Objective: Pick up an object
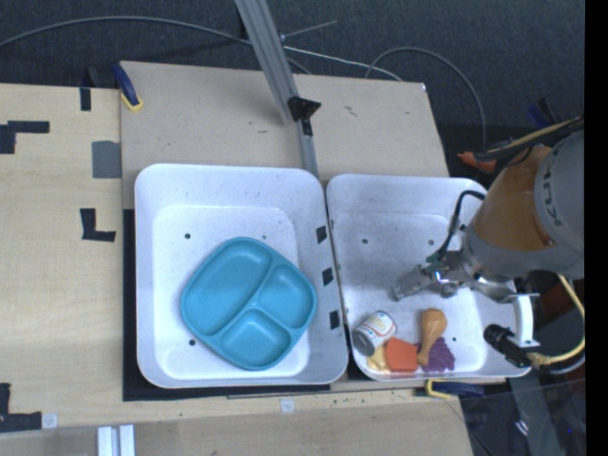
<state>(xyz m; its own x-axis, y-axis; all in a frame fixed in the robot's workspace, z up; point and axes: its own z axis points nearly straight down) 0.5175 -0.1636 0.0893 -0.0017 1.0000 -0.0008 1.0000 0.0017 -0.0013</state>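
Several small objects lie along the front edge of the right bin [389, 217]: a small white can [375, 328] on its side, an orange block [401, 354], a brown drumstick [432, 329], a purple bunch of grapes [440, 356] and a yellow piece [378, 357]. My gripper [404, 288] hangs low over the middle of this bin, pointing left, just behind the can and the drumstick. I see nothing held in it. The grey arm with its orange band [513, 207] reaches in from the right.
The left bin [218, 198] holds a blue divided plate [249, 302]. A grey metal pole [271, 46] slants down to the ridge between the bins. Cables trail behind the bench and at the right.
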